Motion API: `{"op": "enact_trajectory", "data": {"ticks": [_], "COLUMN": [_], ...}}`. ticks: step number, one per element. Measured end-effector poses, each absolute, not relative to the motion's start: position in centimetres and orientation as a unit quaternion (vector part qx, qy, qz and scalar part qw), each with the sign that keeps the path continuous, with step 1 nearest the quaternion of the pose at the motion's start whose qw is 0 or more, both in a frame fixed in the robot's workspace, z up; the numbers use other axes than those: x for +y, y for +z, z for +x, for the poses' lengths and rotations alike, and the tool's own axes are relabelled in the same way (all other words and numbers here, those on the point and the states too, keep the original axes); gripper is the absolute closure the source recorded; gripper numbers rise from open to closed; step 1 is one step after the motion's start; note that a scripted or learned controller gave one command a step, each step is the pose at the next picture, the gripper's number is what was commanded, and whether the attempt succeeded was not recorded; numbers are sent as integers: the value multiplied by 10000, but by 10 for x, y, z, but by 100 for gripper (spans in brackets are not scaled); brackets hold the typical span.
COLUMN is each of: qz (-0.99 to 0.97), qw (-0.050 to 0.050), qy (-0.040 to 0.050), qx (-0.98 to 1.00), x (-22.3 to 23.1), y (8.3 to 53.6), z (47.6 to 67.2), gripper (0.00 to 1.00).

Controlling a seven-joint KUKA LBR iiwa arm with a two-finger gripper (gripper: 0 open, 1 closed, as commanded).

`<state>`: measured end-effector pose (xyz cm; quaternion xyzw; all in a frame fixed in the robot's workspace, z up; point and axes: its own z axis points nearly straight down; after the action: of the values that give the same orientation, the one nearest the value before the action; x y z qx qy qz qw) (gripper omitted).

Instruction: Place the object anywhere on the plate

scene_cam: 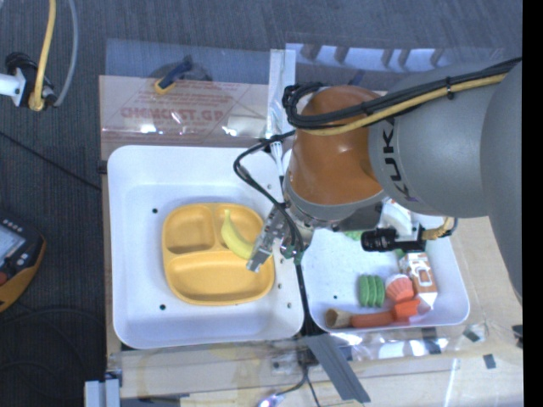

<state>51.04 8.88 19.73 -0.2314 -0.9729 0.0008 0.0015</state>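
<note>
1. Banana (235, 236) lies on the plate (204, 282), in the upper right compartment, long axis running upper left to lower right.
2. Claw (265, 253) sits at the banana's lower end, touching or just over it; finger spread cannot be told.
3. Plate rests in the left bin (136, 312).

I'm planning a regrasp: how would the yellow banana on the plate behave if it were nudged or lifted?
The banana looks like a smooth moulded toy, so probably stiff, light and a bit slippery. Its curved shape may rock or pivot if pushed. The plate has raised dividers that should stop it sliding far.
</note>
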Motion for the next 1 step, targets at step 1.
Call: {"op": "enact_trajectory", "data": {"ticks": [1], "qz": [-589], "qw": [5], "qy": [-3], "qx": [-9983], "x": [159], "y": [205], "z": [484], "gripper": [100]}}
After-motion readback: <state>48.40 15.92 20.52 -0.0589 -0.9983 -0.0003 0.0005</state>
